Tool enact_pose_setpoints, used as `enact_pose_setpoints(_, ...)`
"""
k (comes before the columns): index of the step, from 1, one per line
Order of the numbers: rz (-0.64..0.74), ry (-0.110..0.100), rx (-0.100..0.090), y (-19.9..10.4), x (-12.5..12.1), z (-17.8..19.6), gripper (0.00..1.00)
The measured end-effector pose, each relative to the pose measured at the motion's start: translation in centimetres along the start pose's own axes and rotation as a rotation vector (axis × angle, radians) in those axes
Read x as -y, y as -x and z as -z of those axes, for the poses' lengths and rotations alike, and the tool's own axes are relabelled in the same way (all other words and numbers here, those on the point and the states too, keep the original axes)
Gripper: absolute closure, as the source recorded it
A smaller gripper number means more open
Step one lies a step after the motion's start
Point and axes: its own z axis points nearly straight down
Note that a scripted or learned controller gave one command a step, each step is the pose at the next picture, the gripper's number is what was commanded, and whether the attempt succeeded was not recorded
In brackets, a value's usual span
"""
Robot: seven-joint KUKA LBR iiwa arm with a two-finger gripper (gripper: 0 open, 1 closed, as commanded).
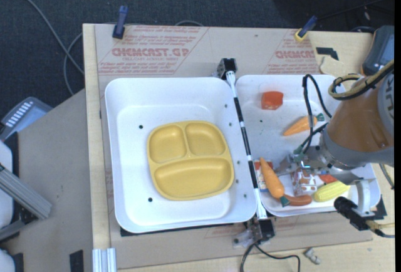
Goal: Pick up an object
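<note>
Right bin [250, 92], near end — a cluster of toy food lies under the wrist. A carrot [272, 181] lies lengthwise near the bin's left wall, its orange body pointing near-right. Just right of it sits a yellow corn cob [330, 190], and a red sausage-like piece [298, 200] lies along the near rim, touching or almost touching the carrot's tip. Further out, mid-bin, a second orange carrot-shaped piece [298, 126] lies tilted, and toward the far end a small red-orange block [272, 99] stands alone, well apart from the rest.

Gripper [305, 172] is low over the near cluster, between carrot and corn. Metal parts and some red-white detail show there, but how far the fingers are spread, and whether anything sits between them, cannot be told — the wrist blocks the view. The arm [357, 123] comes in from the right, its orange band broad above the grey wrist, with black cable looped over it.

Left bin [125, 139] holds a yellow divided plate [190, 160] with three compartments, roughly centred. Both bins sit side by side on the desk [156, 45], over a cardboard sheet with red printing. Two clamps at the far edge: blue one [119, 20] left, blue-yellow one [306, 27] right
</note>
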Motion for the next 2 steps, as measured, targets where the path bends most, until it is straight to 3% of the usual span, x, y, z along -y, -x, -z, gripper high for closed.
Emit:
enact_pose_setpoints(1,-0.001,0.002,0.001,0.0,0.0,1.0,1.0)
enact_pose_setpoints(2,0.003,0.001,-0.002,-5.9,-6.7,9.5,1.0)
